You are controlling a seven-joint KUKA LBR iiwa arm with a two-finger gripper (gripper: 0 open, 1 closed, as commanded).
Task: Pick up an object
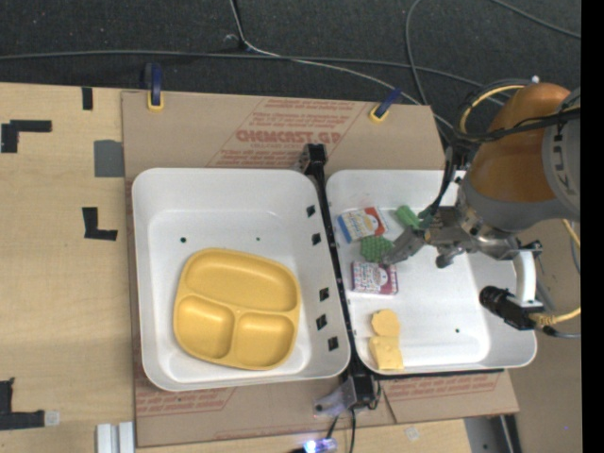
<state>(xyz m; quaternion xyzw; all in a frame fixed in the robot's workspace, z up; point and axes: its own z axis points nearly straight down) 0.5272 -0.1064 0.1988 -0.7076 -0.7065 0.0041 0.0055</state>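
Note:
Several small items lie in the right bin (472, 343). A white, red and blue packet (361, 223) sits near the divider, with a green knobbly piece (376, 248) just below it. A small green block (408, 217) lies to the packet's right. Lower down are a pink packet (373, 276), a round yellow piece (385, 323) and a yellow block (387, 353). My gripper (420, 251) hangs low over the bin, just right of the green knobbly piece. It is open, with nothing between its fingers.
The left bin (156, 206) holds a yellow divided plate (236, 308). A black divider (326, 253) runs between the bins. The arm's orange band (519, 130) and grey wrist overhang the right bin's far right side. Cables trail behind the bench.

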